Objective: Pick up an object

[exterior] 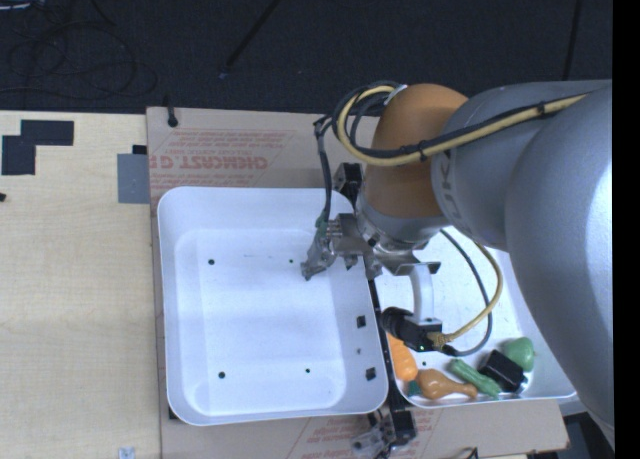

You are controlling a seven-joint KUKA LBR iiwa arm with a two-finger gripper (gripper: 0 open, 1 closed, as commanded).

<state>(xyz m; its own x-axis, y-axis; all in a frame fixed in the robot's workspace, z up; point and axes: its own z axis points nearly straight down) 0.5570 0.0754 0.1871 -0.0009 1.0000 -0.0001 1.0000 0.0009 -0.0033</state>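
Note:
My gripper (322,259) hangs over the right side of the left white bin (240,317), close to the wall shared with the right bin. I see nothing held in it. The loose objects lie in the near corner of the right bin (556,388): an orange carrot-like piece (401,358), a tan-orange piece (437,383), a green stick (470,375), a black block (503,371) and a green rounded piece (520,352). The arm's orange band (415,147) and grey body hide most of the right bin.
Flattened cardboard (215,159) lies under and behind the bins. A wooden bench top (70,297) stretches to the left. Yellow and black cables (470,322) loop from the wrist down over the right bin.

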